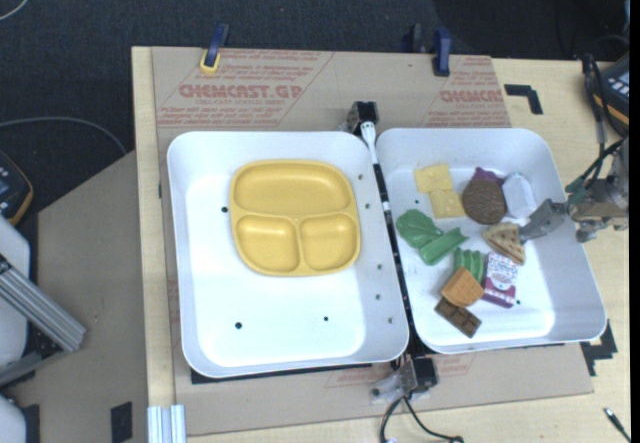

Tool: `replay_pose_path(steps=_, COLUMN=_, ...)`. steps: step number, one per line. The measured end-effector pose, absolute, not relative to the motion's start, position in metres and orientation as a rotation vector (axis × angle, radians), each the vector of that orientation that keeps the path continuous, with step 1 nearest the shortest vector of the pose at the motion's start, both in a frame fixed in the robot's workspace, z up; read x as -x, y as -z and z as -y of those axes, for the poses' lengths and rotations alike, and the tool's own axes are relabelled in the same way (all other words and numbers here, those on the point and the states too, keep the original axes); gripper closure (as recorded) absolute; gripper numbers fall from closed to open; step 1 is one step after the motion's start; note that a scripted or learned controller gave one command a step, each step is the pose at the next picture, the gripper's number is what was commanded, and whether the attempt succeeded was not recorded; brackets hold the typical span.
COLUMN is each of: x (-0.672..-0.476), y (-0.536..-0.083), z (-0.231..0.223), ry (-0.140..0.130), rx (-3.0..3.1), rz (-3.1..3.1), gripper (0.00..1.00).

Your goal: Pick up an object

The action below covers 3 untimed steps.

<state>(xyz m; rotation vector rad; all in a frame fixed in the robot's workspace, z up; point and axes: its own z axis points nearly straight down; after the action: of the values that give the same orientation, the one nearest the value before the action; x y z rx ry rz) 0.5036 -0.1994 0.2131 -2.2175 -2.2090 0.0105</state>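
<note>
Board (pixel 250 81) reads "CHEMCAST GP"; pincer (pixel 545 219) over right bin (pixel 570 301), grip state unclear.

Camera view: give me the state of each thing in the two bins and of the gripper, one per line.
Yellow divided plate: upright in left bin, compartments bare.
Toy food pile: loose in right bin, pieces touching.
Brown round patty: lying flat.
Green piece: lying flat.
Gripper: low over right bin's right side, beside the pile.

Printed in red on the brown protective sheet (pixel 300 81) along the bench's far edge: "CHEMCAST GP", once behind the left bin and partly again behind the right bin. Small packet (pixel 501 281) label too small to read.
</note>
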Motion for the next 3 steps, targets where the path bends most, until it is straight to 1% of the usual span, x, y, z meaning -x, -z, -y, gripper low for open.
replay_pose_path(steps=1, x=-0.507, y=-0.220, z=0.199, ry=0.000, rx=2.222, rz=2.221, gripper=0.00)
replay_pose_path(steps=2, x=-0.514, y=-0.173, z=0.197, ry=-0.003, rx=2.217, rz=2.218, gripper=0.00)
replay_pose_path(steps=3, x=-0.509, y=-0.129, z=0.198, ry=-0.003, rx=2.217, rz=2.216, gripper=0.00)
